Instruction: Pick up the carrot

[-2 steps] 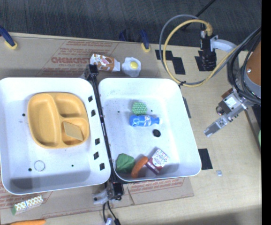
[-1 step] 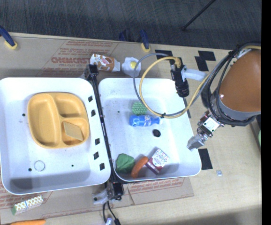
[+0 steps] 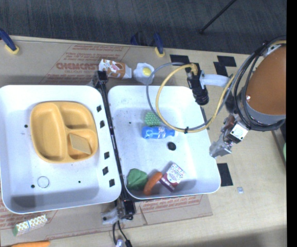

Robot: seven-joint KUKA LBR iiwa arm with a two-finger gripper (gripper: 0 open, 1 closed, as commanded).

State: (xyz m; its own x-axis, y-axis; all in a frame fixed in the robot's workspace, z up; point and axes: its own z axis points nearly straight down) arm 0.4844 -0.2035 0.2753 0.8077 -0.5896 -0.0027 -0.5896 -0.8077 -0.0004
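Observation:
The carrot (image 3: 152,183) is a short orange piece lying at the front of the right bin (image 3: 200,138), wedged between a green leafy item (image 3: 136,178) and a red and white packet (image 3: 173,176). My gripper (image 3: 219,150) hangs just outside that bin's right rim, over the bench, well to the right of the carrot and behind it. Nothing shows at its tip.
The right bin also holds a green textured piece (image 3: 151,119), a blue wrapper (image 3: 158,133) and a small black disc (image 3: 171,146). A yellow divided plate (image 3: 56,133) fills much of the left bin (image 3: 10,174). Small items (image 3: 144,72) lie on the bench behind the bins.

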